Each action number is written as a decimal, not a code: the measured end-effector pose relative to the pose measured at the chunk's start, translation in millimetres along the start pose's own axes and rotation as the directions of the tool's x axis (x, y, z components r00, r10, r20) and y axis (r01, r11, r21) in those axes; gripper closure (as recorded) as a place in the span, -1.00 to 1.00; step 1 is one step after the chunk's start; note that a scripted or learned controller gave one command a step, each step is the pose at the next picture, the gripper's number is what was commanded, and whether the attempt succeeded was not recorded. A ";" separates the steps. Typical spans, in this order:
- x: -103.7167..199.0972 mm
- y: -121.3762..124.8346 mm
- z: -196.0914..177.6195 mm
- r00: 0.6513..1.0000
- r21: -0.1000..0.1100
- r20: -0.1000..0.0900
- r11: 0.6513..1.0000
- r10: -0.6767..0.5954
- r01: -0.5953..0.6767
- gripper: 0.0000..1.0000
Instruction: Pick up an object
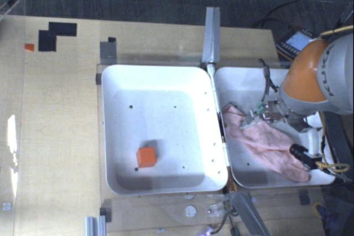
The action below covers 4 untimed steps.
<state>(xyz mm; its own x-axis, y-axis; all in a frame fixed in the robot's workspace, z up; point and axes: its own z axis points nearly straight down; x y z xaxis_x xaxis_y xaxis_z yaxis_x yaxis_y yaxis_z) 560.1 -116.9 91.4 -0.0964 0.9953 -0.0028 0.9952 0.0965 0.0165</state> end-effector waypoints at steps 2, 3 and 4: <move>-2.6 -2.0 -0.2 0.994 -0.003 0.002 0.994 -0.111 0.111 -1.00; 20.3 62.6 1.7 1.000 0.002 -0.001 1.000 -0.012 0.012 -1.00; -10.3 24.3 0.6 0.997 0.001 0.001 0.997 -0.082 0.082 -1.00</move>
